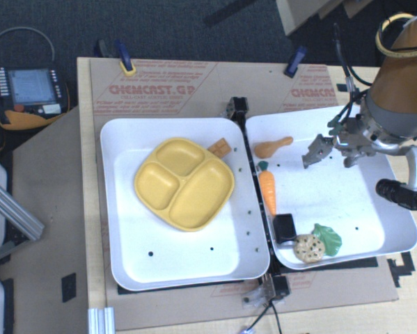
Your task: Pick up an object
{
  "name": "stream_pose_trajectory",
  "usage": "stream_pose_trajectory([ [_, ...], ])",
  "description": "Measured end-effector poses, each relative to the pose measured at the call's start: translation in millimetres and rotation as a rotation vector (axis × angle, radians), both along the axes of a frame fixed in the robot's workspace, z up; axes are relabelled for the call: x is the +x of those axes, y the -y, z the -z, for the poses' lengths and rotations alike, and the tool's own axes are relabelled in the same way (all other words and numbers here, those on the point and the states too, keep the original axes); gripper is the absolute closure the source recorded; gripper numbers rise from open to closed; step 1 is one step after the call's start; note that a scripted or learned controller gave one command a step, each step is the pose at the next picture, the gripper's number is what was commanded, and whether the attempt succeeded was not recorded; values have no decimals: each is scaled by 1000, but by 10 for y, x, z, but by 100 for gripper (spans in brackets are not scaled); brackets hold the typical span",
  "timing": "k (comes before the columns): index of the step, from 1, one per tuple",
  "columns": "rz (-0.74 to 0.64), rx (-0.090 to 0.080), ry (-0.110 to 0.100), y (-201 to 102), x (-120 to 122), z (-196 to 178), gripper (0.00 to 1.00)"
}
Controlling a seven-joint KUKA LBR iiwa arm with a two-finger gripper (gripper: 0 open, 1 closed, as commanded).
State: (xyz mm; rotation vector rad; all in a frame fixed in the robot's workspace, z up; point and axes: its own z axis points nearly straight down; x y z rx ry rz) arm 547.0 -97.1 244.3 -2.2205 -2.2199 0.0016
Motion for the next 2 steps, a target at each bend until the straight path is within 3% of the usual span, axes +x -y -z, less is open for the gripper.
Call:
stream_pose_trajectory([
  [2,1,1,-4,-27,13,1270,0],
])
